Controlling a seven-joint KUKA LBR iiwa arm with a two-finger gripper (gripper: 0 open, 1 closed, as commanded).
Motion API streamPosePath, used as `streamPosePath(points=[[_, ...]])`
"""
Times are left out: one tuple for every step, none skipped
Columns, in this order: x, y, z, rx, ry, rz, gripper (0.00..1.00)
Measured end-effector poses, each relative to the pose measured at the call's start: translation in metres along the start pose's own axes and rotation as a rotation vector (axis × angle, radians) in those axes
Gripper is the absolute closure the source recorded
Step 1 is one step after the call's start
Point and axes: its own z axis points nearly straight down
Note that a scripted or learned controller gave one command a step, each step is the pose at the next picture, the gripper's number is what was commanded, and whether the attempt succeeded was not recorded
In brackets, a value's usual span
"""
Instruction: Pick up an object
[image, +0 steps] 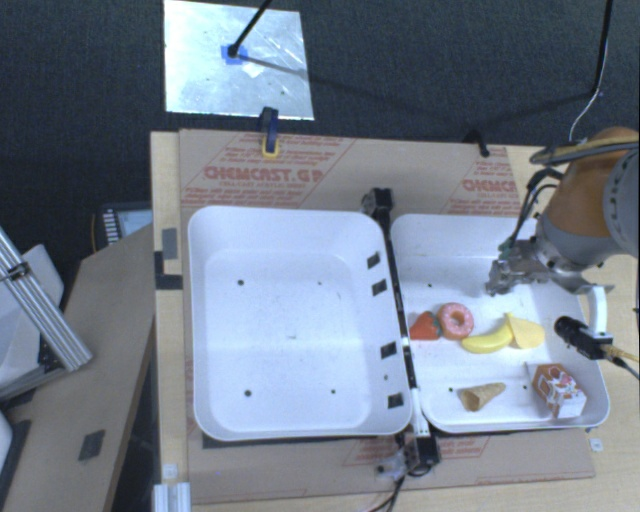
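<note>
Several toy foods lie in the right bin (440, 250): a red strawberry (426, 326), a pink donut (457, 320), a yellow banana (486, 342), a yellow wedge (527, 332), a tan cone (481, 396) and a small red-and-white box (558, 390). My gripper (503, 276) hangs over the bin's back right part, above and to the right of the donut and apart from all the toys. Nothing shows in its grasp. The grey and orange arm (590, 205) reaches in from the right.
The left bin (290, 240) stands beside the right one, with a black divider (392, 300) between them. Both rest on a cardboard sheet (330, 165). A black fitting (582, 336) sticks out over the right bin's right rim.
</note>
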Motion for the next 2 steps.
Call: streamPosePath(points=[[0.0,0.0,0.0,0.001,0.0,0.0,0.0],[0.0,0.001,-0.01,-0.002,-0.001,-0.001,1.0]])
